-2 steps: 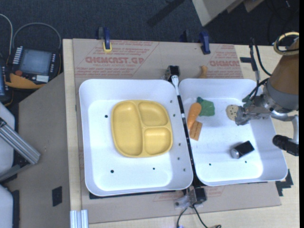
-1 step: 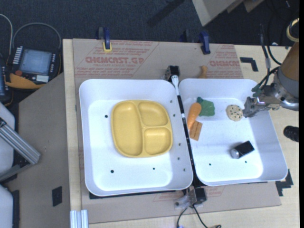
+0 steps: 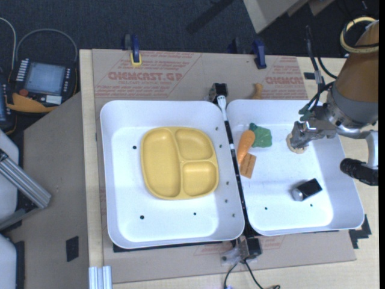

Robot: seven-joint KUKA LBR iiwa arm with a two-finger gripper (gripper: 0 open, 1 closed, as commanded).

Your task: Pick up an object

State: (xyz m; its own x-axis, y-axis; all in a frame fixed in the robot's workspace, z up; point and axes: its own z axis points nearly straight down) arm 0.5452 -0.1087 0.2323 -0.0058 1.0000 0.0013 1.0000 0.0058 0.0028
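Over the right bin [image 3: 337,221], open white floor runs along the near edge and the far right side, so there is plenty of room to come down there. The carrot [image 3: 245,144], the green piece [image 3: 261,136] and the orange block [image 3: 248,165] crowd together against the left wall, touching or nearly so, leaving tight access between them. The black object [image 3: 307,189] sits alone near the middle, clear on all sides. The gripper [image 3: 299,138] hangs over the bin's upper right, the arm [image 3: 361,83] blocking that corner. In the left bin [image 3: 114,161], the yellow tray [image 3: 179,161] fills the middle; only a bare margin rings it.
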